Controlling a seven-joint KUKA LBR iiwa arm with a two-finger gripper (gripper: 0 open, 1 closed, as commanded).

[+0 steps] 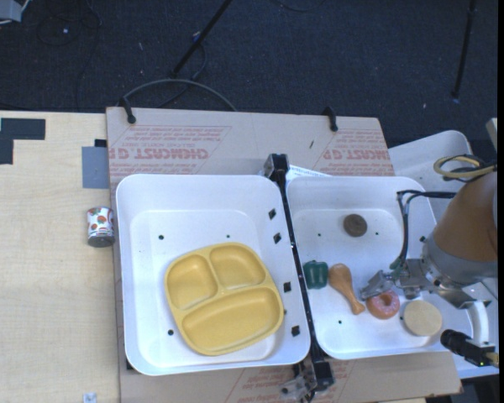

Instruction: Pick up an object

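Note:
My gripper (385, 288) hangs low in the right bin (336, 196), directly over the back edge of a pink ring-shaped donut (384, 307). A tan wooden drumstick-shaped piece (346, 285) lies just left of it. A green pepper-like object (316, 274) rests near the divider. A cream round disc (422, 317) sits right of the donut, and a small brown round piece (354, 224) lies at the back of the bin. The arm's grey body (466, 233) reaches in from the right and hides part of the bin's right wall.
The left bin (151, 200) holds a yellow divided plate (224, 298). A small patterned can (100, 226) lies on the bench left of the bins. A black divider clamp (292, 259) runs between the bins.

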